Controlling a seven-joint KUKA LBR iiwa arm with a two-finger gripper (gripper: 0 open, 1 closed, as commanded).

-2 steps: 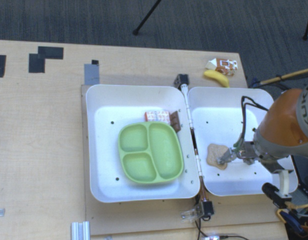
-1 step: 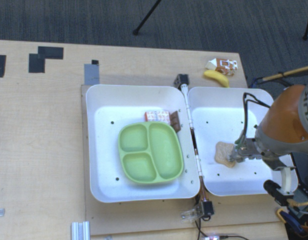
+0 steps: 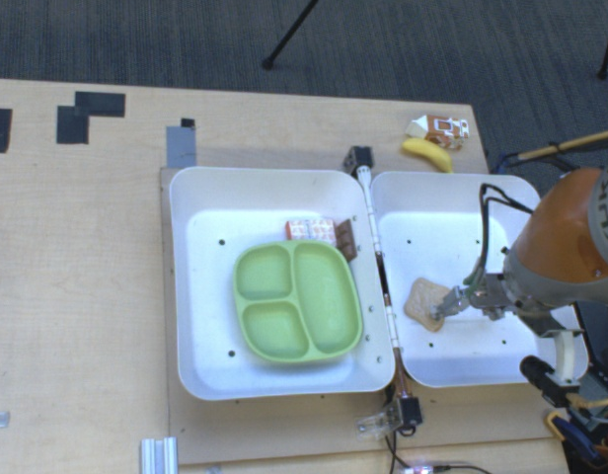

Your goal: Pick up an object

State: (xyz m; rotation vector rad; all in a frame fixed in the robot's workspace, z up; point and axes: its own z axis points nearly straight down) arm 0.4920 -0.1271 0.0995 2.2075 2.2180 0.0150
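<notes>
Toast slice (image 3: 423, 303), tan, browner-edged, flat in right bin (image 3: 482, 358), hand (image 3: 448, 307) at its edge, grip state unclear.

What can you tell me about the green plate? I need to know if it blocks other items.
The green divided plate looks like smooth pale plastic with three compartments, two smaller at the left and one long at the right. It lies flat, slightly rotated, in the left bin, right of centre. Its upper edge meets or slightly overlaps a small patterned box and a brown item.
</notes>
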